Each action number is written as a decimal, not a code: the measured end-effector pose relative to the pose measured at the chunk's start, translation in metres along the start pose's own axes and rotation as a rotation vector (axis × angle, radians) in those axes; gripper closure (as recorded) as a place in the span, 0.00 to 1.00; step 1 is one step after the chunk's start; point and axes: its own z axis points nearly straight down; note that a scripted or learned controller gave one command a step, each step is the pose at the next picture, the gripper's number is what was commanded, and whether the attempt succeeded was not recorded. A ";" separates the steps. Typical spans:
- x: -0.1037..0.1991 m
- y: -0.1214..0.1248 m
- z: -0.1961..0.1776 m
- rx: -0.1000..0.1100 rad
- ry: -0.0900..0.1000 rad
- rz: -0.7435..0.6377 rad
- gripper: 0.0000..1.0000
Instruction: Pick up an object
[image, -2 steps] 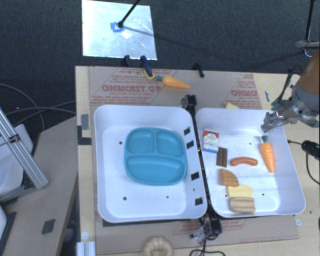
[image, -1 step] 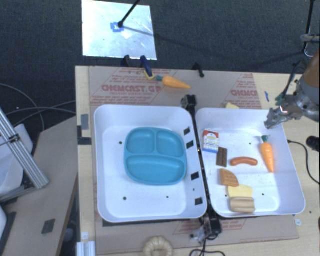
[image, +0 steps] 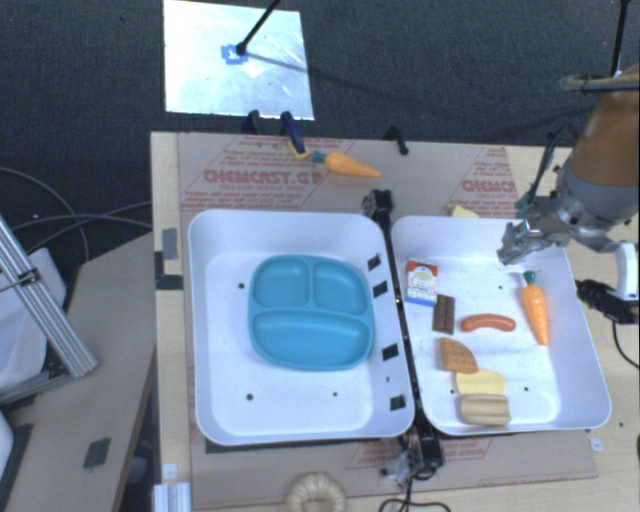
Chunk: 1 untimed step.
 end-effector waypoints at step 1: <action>0.048 -0.014 -0.011 -0.002 0.000 -0.001 1.00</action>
